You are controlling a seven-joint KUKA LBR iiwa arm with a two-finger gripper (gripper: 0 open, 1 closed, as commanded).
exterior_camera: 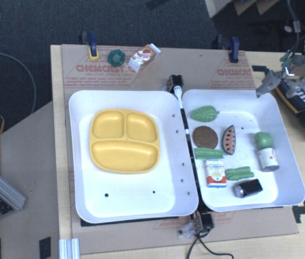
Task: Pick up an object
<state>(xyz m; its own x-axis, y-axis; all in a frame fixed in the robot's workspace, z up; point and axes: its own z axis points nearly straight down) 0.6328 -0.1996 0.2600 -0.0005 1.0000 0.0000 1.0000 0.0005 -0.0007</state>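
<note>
I am staging the approach: the gripper (282, 79) is hovering at two o'clock off the right bin (287, 124), finger state I cannot tell; the watermelon slice (228, 140), mid-bin, is awaiting a descent.

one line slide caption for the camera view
Gripper poised at right bin's far corner; yellow plate in left bin.
</note>
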